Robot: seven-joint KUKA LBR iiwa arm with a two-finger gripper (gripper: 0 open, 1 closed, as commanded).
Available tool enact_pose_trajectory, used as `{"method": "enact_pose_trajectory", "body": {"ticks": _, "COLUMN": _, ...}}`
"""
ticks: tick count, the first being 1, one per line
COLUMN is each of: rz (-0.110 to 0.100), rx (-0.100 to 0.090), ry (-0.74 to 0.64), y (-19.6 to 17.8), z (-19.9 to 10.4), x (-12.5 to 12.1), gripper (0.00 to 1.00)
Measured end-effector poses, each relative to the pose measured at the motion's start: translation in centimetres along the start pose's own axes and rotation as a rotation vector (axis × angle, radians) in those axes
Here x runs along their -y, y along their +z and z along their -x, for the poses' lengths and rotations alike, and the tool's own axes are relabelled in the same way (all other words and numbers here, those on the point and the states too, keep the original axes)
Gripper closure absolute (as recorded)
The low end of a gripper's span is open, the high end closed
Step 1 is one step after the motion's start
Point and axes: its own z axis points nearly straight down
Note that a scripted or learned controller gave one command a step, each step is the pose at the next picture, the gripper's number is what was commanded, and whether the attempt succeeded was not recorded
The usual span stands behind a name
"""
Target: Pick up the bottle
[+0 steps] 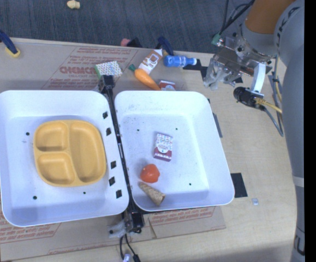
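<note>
Behind right bin point(215, 162), on bench: blue bottle point(178, 61) lying flat, beside carrot point(146, 79). My gripper point(219, 76) hovers just right of it, holding nothing; finger spread, can't tell. I'd shift left, descend square across 1 narrow body.

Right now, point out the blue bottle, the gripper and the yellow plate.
blue bottle point(175, 61), camera view, mid-body.
gripper point(219, 79), camera view, between fingertips.
yellow plate point(87, 146), camera view, large compartment floor.
</note>
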Motion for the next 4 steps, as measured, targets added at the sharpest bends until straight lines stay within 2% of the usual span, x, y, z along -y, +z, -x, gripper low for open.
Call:
{"method": "enact_pose_trajectory", "body": {"ticks": 3, "rz": -0.004, "rx": 0.003, "ry": -0.012, "y": -3.1, "z": -0.1, "x": 0.0, "gripper": 1.0}}
{"method": "enact_pose_trajectory", "body": {"ticks": 4, "rz": 0.0, "rx": 0.0, "ry": 0.212, "y": -1.1, "z": -0.1, "x": 0.1, "gripper": 1.0}}
